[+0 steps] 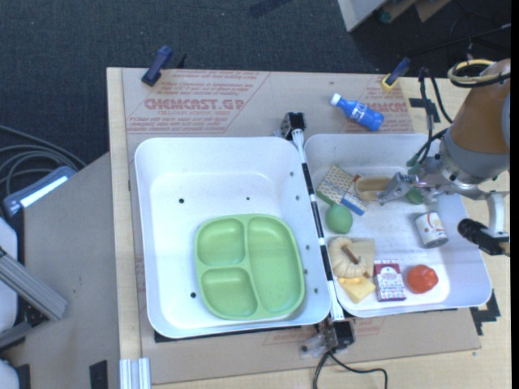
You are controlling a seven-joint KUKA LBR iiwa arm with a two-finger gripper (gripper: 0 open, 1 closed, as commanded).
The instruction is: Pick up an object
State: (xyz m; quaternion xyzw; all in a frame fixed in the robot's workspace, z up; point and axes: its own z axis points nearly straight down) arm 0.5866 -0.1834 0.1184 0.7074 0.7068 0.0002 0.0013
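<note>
**Fingers low in the right bin, nothing gripped yet**

Fingers (389, 191) look spread, as far as the slant lets me judge, and nothing sits between them; the gripper (397, 190) is low in the right bin (478, 286), toward the counter's far right corner.

Going left to right: the left bin (162, 217) holds a green tray (247, 266) lying flat toward the counter's near edge. Past the divider, the right bin carries the candidates. A patterned pad (336, 186) lies by the divider, with a green ball (339, 218) just beside it on the near side. A tan piece (371, 186) lies next, close to the fingertips; whether they touch it I cannot tell. Toward the near edge sit yellow pieces (353, 267), a red box (389, 281) and a tomato (422, 278). A can (431, 228) lies on its side below the wrist. A blue bottle (357, 112) lies on the counter (203, 100) outside the bins, near the far edge.

The step in hand appears to be the approach or descent, with the tan piece the likeliest target. Next the fingers need to straddle it squarely, press together and lift straight up; a low, flat piece could easily slip out.
</note>
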